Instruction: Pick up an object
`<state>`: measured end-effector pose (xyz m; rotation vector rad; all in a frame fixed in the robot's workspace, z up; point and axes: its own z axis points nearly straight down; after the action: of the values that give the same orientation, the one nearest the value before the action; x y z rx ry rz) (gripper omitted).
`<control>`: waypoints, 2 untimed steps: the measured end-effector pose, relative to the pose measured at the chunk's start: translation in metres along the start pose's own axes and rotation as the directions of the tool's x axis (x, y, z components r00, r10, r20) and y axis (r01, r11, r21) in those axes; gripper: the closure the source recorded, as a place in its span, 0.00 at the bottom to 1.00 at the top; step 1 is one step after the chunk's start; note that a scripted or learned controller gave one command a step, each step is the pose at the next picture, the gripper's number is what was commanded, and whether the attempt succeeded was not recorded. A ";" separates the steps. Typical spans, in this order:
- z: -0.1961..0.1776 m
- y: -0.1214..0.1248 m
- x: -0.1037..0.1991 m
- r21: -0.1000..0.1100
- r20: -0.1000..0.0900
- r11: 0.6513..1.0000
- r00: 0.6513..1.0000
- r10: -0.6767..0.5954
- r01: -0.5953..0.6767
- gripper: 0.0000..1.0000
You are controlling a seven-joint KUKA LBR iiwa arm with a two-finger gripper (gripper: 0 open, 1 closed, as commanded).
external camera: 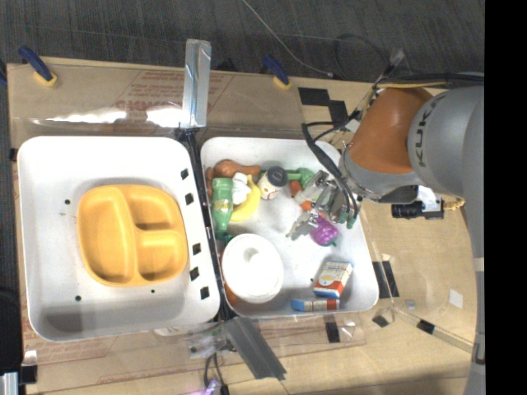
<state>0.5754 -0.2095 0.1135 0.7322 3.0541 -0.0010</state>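
Currently the grey arm with the orange band (387, 134) reaches in from 3 o'clock, its two-finger gripper (317, 212) low over the right white bin (362, 270). Can't tell the pincer state from this view. A small purple plastic object (325, 234) sits just beside the gripper at its 5 o'clock. A round white bowl (251, 267) lies at the bin's 7 o'clock, a small orange-and-white carton (333, 277) at 5. A yellow divided plastic tray (132, 234) sits mid left white bin (41, 220).
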 end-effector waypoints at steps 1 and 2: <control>0.020 0.002 -0.005 -0.001 -0.001 0.979 0.979 0.205 -0.205 0.00; 0.020 0.002 -0.005 -0.001 -0.001 0.979 0.979 0.204 -0.204 0.00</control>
<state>0.5807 -0.2096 0.0935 1.0423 2.9638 0.0012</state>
